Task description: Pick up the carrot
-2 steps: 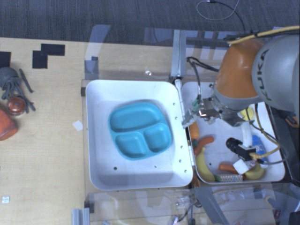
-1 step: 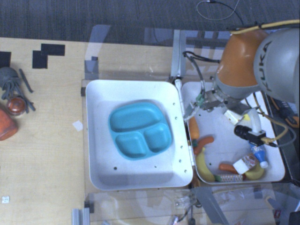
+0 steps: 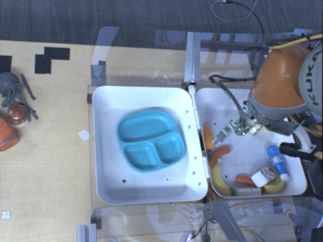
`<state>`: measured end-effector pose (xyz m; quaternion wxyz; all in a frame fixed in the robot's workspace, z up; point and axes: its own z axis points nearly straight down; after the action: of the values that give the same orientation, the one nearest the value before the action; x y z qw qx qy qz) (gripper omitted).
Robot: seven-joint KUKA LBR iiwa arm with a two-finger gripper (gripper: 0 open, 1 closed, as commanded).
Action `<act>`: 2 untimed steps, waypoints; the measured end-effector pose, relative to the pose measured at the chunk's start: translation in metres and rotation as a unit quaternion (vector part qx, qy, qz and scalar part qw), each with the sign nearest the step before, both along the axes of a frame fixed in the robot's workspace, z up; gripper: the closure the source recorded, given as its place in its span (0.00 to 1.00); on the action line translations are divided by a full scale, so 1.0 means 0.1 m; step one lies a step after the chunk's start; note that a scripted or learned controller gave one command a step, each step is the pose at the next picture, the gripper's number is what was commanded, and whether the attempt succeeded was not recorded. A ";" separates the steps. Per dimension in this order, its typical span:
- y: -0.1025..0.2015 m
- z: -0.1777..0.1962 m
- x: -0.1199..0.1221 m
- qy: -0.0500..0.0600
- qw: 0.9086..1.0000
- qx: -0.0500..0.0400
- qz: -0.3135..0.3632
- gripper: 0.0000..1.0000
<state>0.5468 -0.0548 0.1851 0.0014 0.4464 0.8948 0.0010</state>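
Nearest to us, a curved yellow plastic banana (image 3: 220, 179) is lying along the front of the shallow white right-hand bin (image 3: 227, 102). Just behind it a stubby red-orange piece (image 3: 220, 152) is angling across the floor. Now the target: the slim orange tapered carrot (image 3: 207, 134) is lying lengthwise against that bin's left wall, narrow tip pointing away from us, a hint of green showing at its near end. It is looking like a light, stiff toy vegetable with a smooth, probably slippery skin that won't be crushing under a firm pinch. I'm judging the best hold to be across its thicker middle. The wall on one side is leaving little room, and the taper could be squeezing it out of a grip near the tip. Further back, the grey two-finger gripper (image 3: 233, 129) is hanging just right of the carrot, apart from it and holding nothing. Whether it is spread or pressed together I cannot tell. Off to the side, a blue three-compartment plastic tray (image 3: 151, 139) is sitting in the white left-hand bin (image 3: 106, 135).
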 end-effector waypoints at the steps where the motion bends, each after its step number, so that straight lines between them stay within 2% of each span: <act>1: -0.42 -0.83 0.42 0.000 0.995 0.000 0.103 0.00; 2: -0.40 -0.71 0.44 -0.003 0.995 0.000 0.104 1.00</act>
<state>0.5907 -0.0950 0.1136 0.0037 0.3511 0.9363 0.0022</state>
